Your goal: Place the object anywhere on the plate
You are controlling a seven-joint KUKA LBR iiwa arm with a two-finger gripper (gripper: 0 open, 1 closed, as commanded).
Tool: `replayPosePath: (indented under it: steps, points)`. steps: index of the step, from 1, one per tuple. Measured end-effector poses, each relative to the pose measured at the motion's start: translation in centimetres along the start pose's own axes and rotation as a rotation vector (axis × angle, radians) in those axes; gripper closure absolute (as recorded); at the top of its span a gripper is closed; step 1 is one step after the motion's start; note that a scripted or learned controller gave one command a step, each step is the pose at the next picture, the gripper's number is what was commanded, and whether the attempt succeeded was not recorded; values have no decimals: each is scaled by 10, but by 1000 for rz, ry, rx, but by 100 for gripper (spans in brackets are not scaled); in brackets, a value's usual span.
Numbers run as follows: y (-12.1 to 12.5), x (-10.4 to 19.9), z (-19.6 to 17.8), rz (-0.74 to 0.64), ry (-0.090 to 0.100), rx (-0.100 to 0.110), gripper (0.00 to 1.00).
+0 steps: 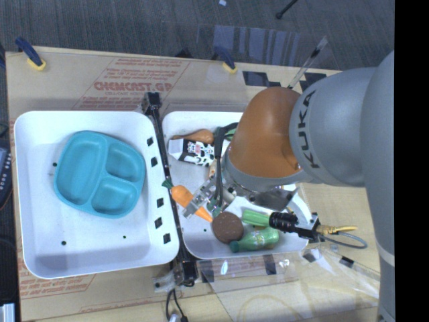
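A light blue plate (pixel 99 173) with three compartments lies in the left bin (pixel 40 247). My gripper (pixel 203 203) reaches low into the right bin (pixel 201 248), its tips right by an orange carrot-shaped toy (pixel 181 195) near the bin's left wall. The arm's orange band and grey body cover much of that bin. A brown round piece (pixel 228 227) and green pieces (pixel 256 239) lie at the front of the right bin.
A black-and-white patterned item (pixel 196 151) and a tan piece (pixel 199 136) lie at the back of the right bin. A black divider rail (pixel 159 166) runs between the bins. Blue clamps (pixel 30 54) sit on the cardboard behind.
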State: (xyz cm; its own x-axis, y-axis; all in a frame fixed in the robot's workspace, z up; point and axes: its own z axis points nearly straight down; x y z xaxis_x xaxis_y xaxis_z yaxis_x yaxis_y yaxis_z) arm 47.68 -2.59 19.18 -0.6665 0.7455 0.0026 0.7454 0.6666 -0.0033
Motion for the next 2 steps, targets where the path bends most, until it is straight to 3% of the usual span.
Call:
replayPosePath:
  steps: [1, 2]
  points:
    - [59, 14, -59, -315, -4, -2, 100]
    - [59, 14, -59, -314, -3, -1, 0]
